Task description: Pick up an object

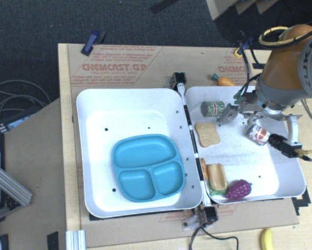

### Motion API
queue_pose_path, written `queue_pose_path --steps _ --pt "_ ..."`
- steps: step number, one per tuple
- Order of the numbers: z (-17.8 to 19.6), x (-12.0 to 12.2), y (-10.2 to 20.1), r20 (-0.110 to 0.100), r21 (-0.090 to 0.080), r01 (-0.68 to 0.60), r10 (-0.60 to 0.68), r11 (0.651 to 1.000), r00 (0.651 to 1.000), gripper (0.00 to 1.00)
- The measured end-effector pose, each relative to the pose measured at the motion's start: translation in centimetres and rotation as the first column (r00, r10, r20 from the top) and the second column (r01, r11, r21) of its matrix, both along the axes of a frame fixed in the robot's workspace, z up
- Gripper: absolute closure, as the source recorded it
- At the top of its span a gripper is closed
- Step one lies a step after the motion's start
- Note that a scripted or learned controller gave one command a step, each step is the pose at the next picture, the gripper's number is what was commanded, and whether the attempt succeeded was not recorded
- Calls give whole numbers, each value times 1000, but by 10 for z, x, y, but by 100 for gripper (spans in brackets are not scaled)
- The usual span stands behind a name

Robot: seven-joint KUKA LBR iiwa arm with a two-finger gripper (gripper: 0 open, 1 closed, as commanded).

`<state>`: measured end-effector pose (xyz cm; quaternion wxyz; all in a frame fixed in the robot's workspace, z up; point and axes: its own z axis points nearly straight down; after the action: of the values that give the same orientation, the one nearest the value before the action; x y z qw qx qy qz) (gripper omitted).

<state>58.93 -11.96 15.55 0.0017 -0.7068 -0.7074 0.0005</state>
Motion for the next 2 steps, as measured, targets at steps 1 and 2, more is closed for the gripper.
queue_pose_path --steps 1,2 --pt "-52 77 20 2 -1 0 0 1000 1000 0" --pt "-40 78 20 6 -3 0 0 1000 1000 100"
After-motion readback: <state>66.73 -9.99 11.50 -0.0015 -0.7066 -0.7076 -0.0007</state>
